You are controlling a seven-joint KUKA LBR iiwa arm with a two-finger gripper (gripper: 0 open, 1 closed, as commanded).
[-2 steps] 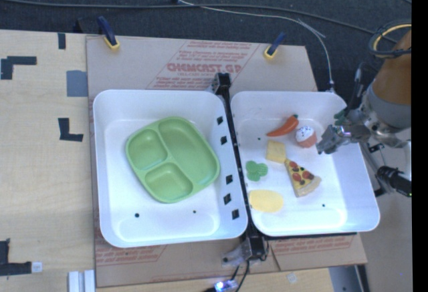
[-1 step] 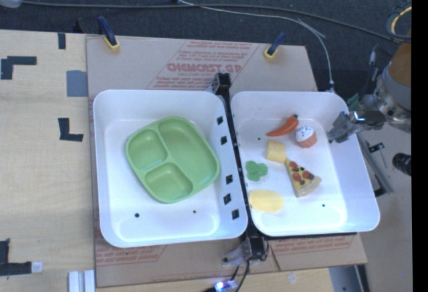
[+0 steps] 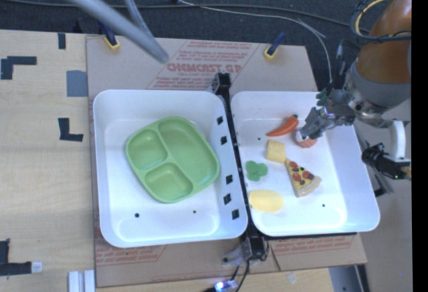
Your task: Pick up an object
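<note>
Lying nearest in the right bin (image 3: 348,214) are a lemon (image 3: 266,201), pizza slice (image 3: 302,178), broccoli (image 3: 255,170) and cheese (image 3: 275,151). Farther back, the tool (image 3: 311,129) is hovering over a red piece (image 3: 307,142) beside the chili (image 3: 283,126); finger state cannot be determined.

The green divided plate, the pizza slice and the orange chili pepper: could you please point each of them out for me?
green divided plate (image 3: 172,158), camera view, on the ridge where its compartments meet.
pizza slice (image 3: 301,178), camera view, on its topped face.
orange chili pepper (image 3: 284,127), camera view, on the middle of its body.
</note>
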